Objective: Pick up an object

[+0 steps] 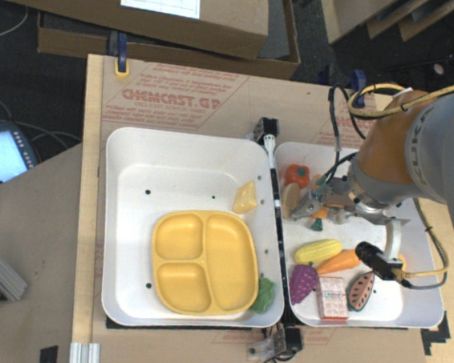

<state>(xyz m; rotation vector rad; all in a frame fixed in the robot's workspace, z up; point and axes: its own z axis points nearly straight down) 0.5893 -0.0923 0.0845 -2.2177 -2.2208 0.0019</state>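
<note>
My gripper (319,210) hangs low in the right bin (419,314), at its upper left part. A tan rounded piece (291,199) lies just to its left, and a red tomato-like toy (297,174) sits a little farther back. Nearer the front lie a yellow corn cob (317,250), an orange carrot (338,262), purple grapes (303,282), a pink box (331,297) and a watermelon slice (359,290). A small orange bit (318,223) shows right under the gripper; whether it is held is unclear.
The left bin (132,167) holds a yellow divided plate (202,261), a pale yellow wedge (245,197) at its right wall and a green leafy toy (264,295) at the front right corner. The grey arm (425,141) covers the right bin's back right.
</note>
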